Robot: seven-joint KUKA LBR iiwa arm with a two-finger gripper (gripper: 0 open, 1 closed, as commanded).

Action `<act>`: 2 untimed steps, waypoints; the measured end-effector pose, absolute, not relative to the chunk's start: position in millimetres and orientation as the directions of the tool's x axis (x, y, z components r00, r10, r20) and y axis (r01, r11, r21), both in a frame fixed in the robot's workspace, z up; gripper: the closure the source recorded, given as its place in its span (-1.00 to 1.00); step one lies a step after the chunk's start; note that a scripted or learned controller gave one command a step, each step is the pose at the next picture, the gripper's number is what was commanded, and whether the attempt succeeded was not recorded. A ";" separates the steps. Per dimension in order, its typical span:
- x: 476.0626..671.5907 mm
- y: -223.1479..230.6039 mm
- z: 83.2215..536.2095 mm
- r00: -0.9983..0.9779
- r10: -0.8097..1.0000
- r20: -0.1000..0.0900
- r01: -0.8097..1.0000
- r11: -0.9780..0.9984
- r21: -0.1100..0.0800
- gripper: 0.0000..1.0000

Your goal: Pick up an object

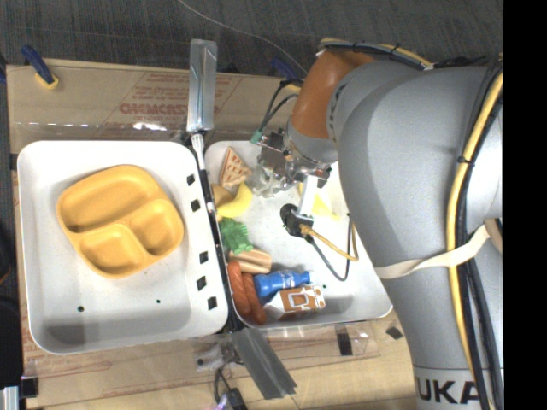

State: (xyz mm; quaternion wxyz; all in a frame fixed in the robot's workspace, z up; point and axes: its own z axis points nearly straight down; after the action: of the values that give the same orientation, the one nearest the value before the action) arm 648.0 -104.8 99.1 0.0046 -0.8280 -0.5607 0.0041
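The right bin (363,301) holds several small toys along its left side: a tan waffle-like piece (232,169), a yellow piece (238,202), a green leafy piece (235,236), a brown sausage-like piece (242,293), a blue bottle (280,283) and a small orange-and-white box (302,299). My gripper (275,175) hangs low in the far part of this bin, just right of the waffle piece and above the yellow piece. The wrist and cables hide its tips.
The left bin (51,314) carries a yellow divided tray (120,219). A metal divider bar (202,84) runs between the bins. My bulky grey arm (419,186) covers the right half of the right bin. Cardboard (102,92) lies behind the bins.
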 end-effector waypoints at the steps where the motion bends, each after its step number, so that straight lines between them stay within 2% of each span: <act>1: 576.0 -101.5 89.7 0.591 0.807 -0.003 0.806 -0.591 -0.008 1.00; 2: 563.5 -102.5 248.4 0.644 0.765 0.002 0.765 -0.644 0.002 1.00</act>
State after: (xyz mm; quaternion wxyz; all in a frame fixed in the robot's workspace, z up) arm 563.5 -102.5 248.4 -0.0003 -0.9067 -0.4217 -0.0013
